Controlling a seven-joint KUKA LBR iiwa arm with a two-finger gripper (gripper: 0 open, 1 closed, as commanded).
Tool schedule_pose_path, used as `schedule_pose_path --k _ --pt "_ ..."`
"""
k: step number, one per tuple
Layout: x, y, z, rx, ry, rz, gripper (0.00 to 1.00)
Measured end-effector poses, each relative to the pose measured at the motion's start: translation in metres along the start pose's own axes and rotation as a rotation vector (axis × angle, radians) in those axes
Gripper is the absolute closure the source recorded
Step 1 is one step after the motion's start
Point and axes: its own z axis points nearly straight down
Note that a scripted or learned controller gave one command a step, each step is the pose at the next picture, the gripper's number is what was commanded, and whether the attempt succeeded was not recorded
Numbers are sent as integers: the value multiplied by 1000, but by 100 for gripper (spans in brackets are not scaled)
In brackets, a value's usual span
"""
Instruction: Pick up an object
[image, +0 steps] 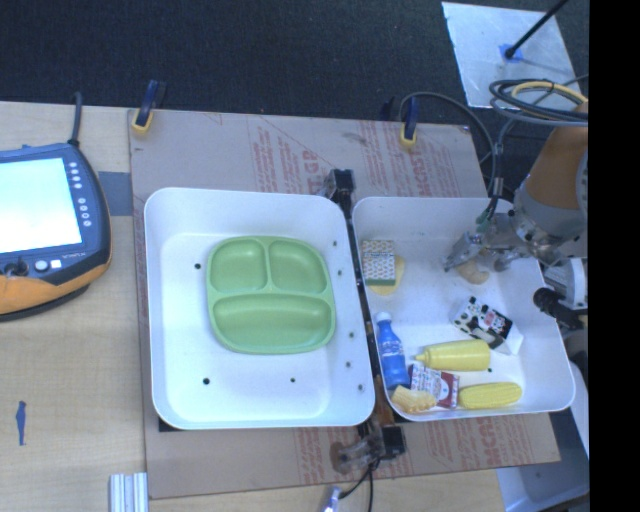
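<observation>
From my screen, the things nearest the camera lay along the front of the right bin (545, 400). At about 5 o'clock in that bin I saw a yellow corn cob (489, 395). Just to its 9 o'clock sat a small red and white packet (432, 383), touching a yellow piece (408, 401) at the bin's front left corner. A blue bottle (389, 352) stood along the bin's left wall, just above them. A yellow mustard bottle (456, 355) lay on its side right above the corn. A black and white box (483, 322) sat a bit farther back, toward 3 o'clock.

The left bin (175, 390) held a green plate (270, 294) with three parts, near its middle.

Farther back in the right bin, at 11 o'clock, a yellow sponge (380, 265) rested by the left wall.

The claw (478, 258) was low over the bin near 1 o'clock, well apart from the sponge. I could not tell if it was open or closed. A small tan thing (476, 271) sat right under it, but I could not tell if the claw held it.

A tablet (45, 225) lay on the bench far off at 9 o'clock.
</observation>
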Motion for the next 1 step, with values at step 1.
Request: schedule_pose_path --k 1 --pt "6 30 -1 -1 0 0 0"
